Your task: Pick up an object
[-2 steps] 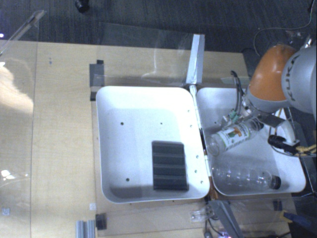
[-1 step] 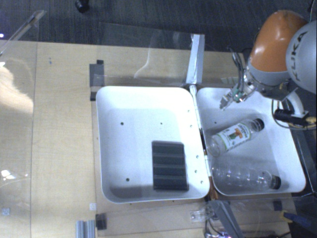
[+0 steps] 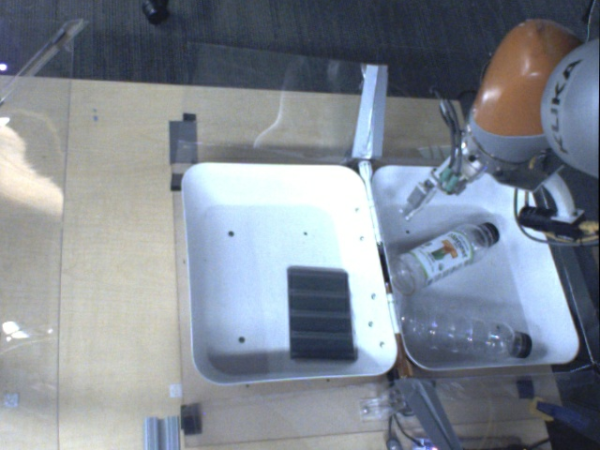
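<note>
While nothing is yet gripped, the step in hand reads as approach, i.e. pre-grasp. L to R: bench (image 3: pixel 103 251), pale wood-grain laminate, flat and matte. Left bin (image 3: pixel 216 279), shallow white moulded tray w/ rounded corners, a few small dark holes in its floor; near its front lies a black ribbed block (image 3: pixel 321 313), rectangular, matte, w/ parallel ridges across it. A grey metal strip (image 3: pixel 368 111) rises behind the seam btwn the bins. Right bin (image 3: pixel 553 298), same form, holds two candidate objects: a clear plastic bottle w/ printed label (image 3: pixel 446 253), lying on its side at a slant, mid-bin; and an unlabelled clear bottle w/ dark cap (image 3: pixel 466 336), lying along the front wall, faint and glossy. Gripper (image 3: pixel 418 198) hovers over the bin's back-left corner, apart from both bottles; fingers (image 3: pixel 413 202) slim, close together, nothing btwn them. Arm (image 3: pixel 525 92): orange band, grey shell. Next move, by judgement: shift toward the labelled bottle, widen the fingers across its round body, descend; smooth curved plastic may roll or slip.
</note>
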Tool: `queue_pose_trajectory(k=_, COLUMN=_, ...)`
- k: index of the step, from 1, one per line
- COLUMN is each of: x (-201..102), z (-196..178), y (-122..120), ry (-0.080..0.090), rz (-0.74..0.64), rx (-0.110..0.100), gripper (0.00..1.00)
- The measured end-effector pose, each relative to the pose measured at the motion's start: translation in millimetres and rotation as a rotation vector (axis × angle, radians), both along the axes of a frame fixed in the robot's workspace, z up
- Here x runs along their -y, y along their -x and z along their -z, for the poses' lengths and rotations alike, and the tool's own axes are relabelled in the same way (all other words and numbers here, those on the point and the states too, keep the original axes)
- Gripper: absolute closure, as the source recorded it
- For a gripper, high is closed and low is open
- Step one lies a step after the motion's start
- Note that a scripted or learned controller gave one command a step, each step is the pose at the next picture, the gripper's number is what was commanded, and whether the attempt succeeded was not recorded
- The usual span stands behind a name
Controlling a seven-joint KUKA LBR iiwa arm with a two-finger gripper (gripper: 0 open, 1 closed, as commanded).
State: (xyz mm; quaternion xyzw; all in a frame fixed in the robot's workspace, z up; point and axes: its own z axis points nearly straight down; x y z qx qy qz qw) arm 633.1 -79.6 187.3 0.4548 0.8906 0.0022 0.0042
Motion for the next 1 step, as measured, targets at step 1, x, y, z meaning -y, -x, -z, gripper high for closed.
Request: queue_pose_trajectory(k=1, x=40.1, z=98.1, y=27.8, ry=0.001, rz=0.037, rx=0.004, gripper=0.0)
